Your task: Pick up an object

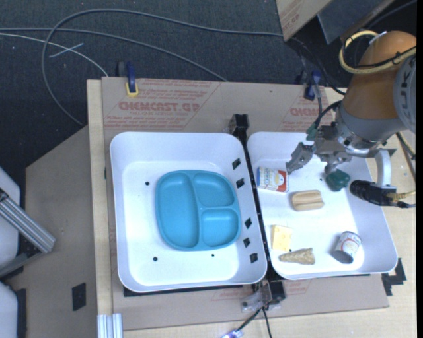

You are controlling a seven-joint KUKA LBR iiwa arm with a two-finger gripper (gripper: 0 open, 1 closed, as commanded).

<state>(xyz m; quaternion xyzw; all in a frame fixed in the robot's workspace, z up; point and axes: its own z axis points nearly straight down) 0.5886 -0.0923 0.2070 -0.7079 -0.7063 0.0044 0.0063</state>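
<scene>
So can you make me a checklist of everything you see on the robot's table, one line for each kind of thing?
Surface: a brown board bearing two white bins, the left bin and the right bin, side by side.
Job's things: in the right bin, a small white carton, a tan bread roll, a yellow cheese slice, a tan wedge, a small can on its side, and a green piece.
Clutter: a blue divided plate in the left bin.
Grippers: the gripper sits above the right bin's far end, holding nothing I can see.
Cables: thin cables on the dark floor.
Surroundings: a cardboard box at the top.
</scene>
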